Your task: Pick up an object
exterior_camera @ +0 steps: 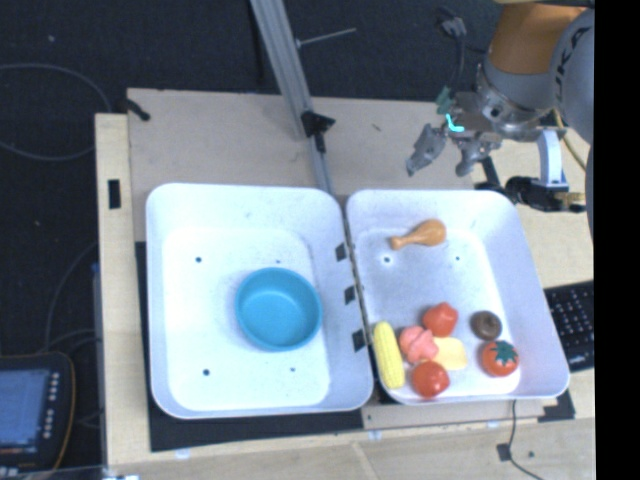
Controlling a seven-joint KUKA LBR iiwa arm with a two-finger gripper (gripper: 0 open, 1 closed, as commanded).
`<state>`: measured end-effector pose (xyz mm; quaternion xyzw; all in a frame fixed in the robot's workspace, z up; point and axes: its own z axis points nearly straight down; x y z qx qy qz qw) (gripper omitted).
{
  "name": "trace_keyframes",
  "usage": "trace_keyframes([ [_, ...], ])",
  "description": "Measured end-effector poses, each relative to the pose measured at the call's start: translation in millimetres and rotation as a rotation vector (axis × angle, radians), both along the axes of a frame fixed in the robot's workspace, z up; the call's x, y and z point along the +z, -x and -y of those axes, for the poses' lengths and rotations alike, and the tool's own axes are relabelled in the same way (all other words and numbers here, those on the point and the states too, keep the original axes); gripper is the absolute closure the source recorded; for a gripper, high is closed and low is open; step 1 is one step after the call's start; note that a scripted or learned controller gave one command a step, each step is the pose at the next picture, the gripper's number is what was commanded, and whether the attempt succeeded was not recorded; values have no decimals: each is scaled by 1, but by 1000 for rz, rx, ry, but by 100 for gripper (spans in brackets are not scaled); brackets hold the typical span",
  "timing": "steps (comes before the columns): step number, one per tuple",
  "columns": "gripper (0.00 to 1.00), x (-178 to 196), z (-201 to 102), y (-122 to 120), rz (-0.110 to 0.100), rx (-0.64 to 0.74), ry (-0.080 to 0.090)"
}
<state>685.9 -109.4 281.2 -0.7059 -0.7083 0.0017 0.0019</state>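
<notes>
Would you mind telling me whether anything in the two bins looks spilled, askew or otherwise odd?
Nothing stands out. The blue bowl sits upright in the left bin; the drumstick and the other toy foods lie inside the right bin. The claw is above the bench beyond it.

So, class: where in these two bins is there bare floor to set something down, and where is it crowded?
Free: the left bin all around the blue bowl; the right bin in the stretch between the chicken leg and the tomato. Crowded: its near end, from the corn to the strawberry.
</notes>
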Motion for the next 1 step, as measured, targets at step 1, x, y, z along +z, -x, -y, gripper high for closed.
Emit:
trace_keyframes([
  [1,0,5,0,-1,8,1,1],
])
